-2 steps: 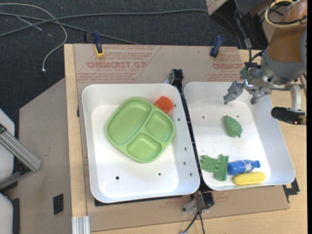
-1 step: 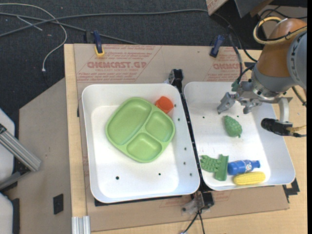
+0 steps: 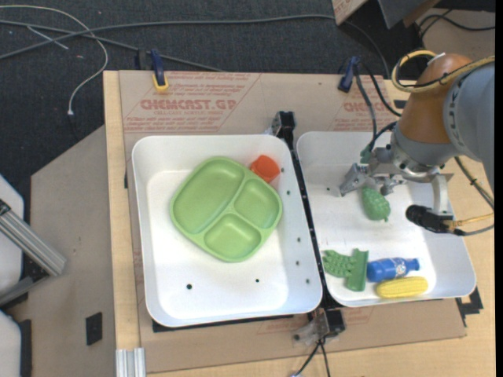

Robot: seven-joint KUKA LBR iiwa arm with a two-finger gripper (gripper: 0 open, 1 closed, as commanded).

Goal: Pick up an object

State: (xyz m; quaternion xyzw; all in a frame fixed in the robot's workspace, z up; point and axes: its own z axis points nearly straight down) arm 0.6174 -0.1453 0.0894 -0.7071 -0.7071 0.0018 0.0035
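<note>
— White bins, two of them, side by side on the bench (image 3: 196,93). What sits in the left bin (image 3: 157,289)?

— A green tray (image 3: 226,208) with three compartments, lying near the middle of the frame. An orange thing (image 3: 266,166) sits at its upper right edge, partly tucked behind it.

— And the right bin (image 3: 330,151)?

— Four things. A small green toy (image 3: 376,205) lies in its upper middle, right of frame centre. Along the lower edge there is a flat green piece (image 3: 346,266), then a blue bottle (image 3: 391,269) on its side just right of it, and a yellow corn cob (image 3: 402,287) just below the bottle, touching or nearly so.

— Where is the arm (image 3: 452,104)?

— It comes in from the upper right of the frame, grey with an orange band, bent down over the right bin. The claw (image 3: 371,181) hangs at the upper part of that bin, directly above the green toy.

— Does it hold the toy?

— I can't tell. One grey finger (image 3: 351,182) sticks out to the left, well clear of the toy, so the claw looks spread wide; the other side is hidden under the wrist. The toy sits just below the claw's middle, and whether anything touches it is not visible.

— Anything else around?

— Blue clamps (image 3: 159,72) at the bench's upper edge, and a white cable (image 3: 78,38) on the dark floor at the upper left.
</note>
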